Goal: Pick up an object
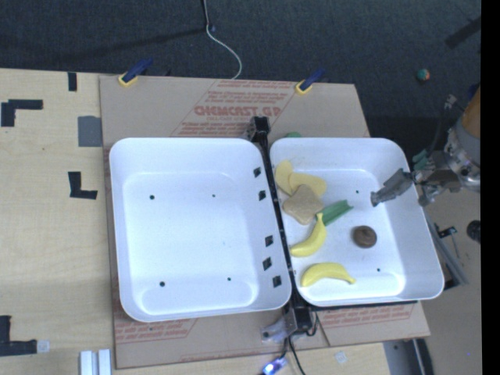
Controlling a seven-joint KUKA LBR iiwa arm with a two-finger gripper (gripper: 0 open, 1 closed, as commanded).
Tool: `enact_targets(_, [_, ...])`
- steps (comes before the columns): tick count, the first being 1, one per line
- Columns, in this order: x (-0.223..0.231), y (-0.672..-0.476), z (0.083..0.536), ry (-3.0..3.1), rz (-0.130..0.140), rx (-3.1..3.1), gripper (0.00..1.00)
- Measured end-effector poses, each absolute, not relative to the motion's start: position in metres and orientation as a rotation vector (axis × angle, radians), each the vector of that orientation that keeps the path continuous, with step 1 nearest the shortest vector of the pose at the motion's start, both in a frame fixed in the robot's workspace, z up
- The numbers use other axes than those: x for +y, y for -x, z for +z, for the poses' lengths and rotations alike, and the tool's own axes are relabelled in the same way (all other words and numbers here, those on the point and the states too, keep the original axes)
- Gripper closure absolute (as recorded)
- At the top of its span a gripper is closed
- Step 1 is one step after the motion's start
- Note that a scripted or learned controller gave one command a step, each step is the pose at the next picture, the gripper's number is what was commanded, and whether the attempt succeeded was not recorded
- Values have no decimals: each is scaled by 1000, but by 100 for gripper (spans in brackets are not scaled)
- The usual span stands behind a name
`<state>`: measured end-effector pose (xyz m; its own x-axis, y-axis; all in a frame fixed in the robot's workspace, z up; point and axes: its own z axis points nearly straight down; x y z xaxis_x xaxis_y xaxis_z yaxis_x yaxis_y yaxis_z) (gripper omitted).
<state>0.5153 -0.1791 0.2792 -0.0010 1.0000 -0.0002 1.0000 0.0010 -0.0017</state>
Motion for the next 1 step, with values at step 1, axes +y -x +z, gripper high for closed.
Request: enact_targets(1, [-166,-532,100,2213,7,-2219,0])
